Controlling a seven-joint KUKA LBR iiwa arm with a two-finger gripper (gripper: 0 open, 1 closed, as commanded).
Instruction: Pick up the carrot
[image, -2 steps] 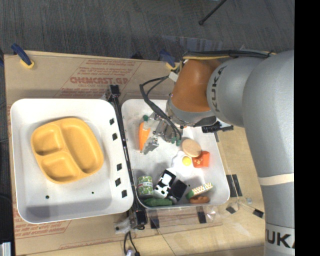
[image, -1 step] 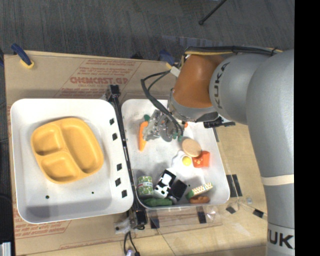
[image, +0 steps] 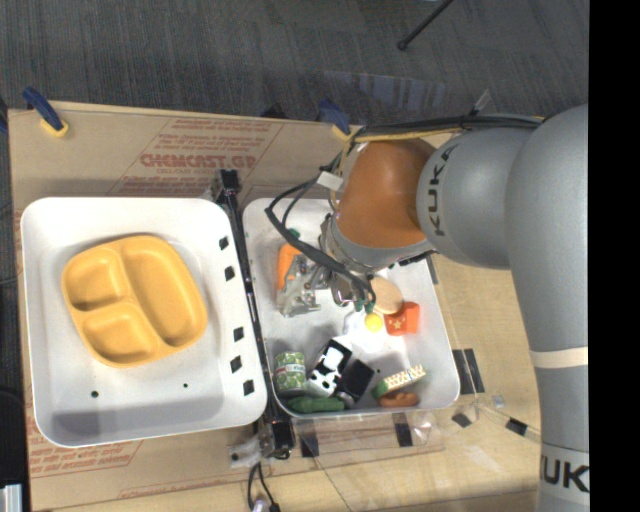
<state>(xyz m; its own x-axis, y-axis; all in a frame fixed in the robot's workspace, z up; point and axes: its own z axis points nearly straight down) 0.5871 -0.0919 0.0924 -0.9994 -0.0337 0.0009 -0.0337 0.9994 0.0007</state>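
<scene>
My pincer (image: 300, 292) hangs in the right bin (image: 440, 345), just right of the carrot (image: 287, 260); its opening I cannot tell. Toys crowd the near side.

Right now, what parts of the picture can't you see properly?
- Orange carrot, camera view: just a sliver shows; the grey arm's orange band covers the rest.
- Metal gripper, camera view: blurry and partly under the arm, so its grip is unclear.
- Small toys along the right white bin's near edge: too small to name.
</scene>
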